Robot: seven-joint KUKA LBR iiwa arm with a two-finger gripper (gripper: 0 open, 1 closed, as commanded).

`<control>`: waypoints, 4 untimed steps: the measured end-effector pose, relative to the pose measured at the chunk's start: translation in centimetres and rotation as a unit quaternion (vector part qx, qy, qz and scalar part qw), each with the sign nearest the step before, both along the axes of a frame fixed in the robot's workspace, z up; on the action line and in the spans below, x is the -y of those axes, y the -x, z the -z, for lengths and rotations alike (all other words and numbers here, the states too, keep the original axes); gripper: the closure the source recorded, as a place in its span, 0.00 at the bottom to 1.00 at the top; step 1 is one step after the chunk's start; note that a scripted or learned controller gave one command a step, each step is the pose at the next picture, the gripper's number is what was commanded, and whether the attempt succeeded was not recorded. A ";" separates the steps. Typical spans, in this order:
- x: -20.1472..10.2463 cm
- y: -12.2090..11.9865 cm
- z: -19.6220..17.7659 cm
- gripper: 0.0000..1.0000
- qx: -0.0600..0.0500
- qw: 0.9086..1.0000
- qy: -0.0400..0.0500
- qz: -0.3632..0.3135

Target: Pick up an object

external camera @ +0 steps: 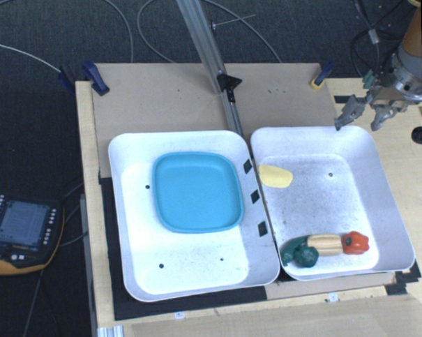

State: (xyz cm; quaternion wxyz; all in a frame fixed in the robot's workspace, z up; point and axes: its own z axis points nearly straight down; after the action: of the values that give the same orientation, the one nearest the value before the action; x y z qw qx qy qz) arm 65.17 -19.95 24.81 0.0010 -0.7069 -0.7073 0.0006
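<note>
Jaws are standing spread wide with nothing between them; the gripper (361, 116) is hanging over the worktop (159, 90) just past the right bin's (378, 164) far rim, at about two o'clock in the view, while the arm (411, 44) is reaching in from the right edge. Two bins are sitting side by side. One blue plate (198, 191) is lying in the left bin (129, 203). Four objects are lying in the right bin: one yellow piece (275, 176) at ten o'clock, and one green item (300, 254), one tan roll (325, 244) and one red item (355, 242) in a row at six o'clock.
</note>
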 end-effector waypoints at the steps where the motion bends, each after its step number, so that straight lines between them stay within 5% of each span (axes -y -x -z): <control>1: -0.4 -0.3 6.1 0.00 -0.001 1.000 0.000 0.000; 2: -0.4 -0.8 12.3 0.00 -0.001 1.000 0.000 0.000; 3: -0.3 -1.0 10.8 1.00 0.002 1.000 0.001 0.000; 4: -0.8 -1.1 6.4 1.00 0.004 1.000 0.001 0.000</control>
State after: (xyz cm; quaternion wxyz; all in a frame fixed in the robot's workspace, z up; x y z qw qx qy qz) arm 66.31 -19.13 18.45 -0.0020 -0.7068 -0.7074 -0.0013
